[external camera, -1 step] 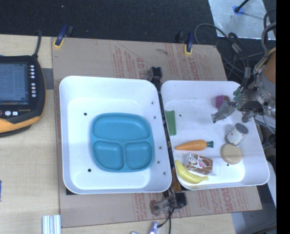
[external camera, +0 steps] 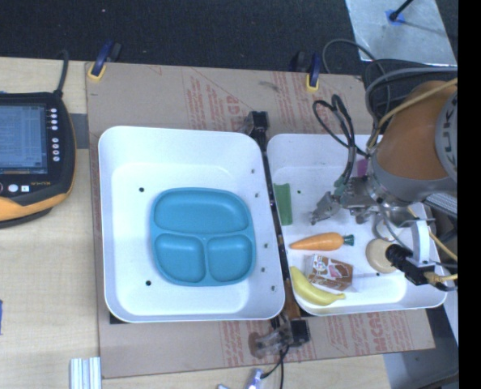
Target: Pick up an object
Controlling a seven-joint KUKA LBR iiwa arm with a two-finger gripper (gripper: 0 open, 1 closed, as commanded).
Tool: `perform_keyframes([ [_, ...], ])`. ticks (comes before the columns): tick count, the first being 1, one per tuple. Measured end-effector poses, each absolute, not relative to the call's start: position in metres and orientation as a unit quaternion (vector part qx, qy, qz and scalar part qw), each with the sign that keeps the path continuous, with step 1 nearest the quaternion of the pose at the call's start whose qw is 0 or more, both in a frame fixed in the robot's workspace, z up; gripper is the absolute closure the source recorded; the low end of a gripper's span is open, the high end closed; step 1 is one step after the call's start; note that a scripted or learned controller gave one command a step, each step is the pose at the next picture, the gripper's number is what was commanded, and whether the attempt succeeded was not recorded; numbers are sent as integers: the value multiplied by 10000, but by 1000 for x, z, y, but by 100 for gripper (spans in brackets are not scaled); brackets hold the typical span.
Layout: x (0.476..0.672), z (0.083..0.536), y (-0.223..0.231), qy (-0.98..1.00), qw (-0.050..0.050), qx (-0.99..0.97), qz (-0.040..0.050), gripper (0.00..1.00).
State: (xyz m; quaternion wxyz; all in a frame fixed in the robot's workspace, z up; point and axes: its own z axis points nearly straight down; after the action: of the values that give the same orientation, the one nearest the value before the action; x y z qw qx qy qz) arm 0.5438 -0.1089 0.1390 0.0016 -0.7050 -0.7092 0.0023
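Approach under way: my end effector (external camera: 325,209) hovers in the right bin (external camera: 305,156), fingers apart and holding nothing, just above the carrot (external camera: 315,241); next, I judge, I must descend and close on it.

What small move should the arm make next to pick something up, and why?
Probably lower the gripper a little toward the carrot. The gripper hovers in the right bin just above the carrot with nothing between its fingers, and the carrot lies apart from the banana and the packet, so it looks like the nearest clean target.
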Motion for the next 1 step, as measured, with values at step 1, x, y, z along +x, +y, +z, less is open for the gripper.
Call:
perform_keyframes([
  [1,518,96,-102,-7098,-56,-7044,-25,0],
])
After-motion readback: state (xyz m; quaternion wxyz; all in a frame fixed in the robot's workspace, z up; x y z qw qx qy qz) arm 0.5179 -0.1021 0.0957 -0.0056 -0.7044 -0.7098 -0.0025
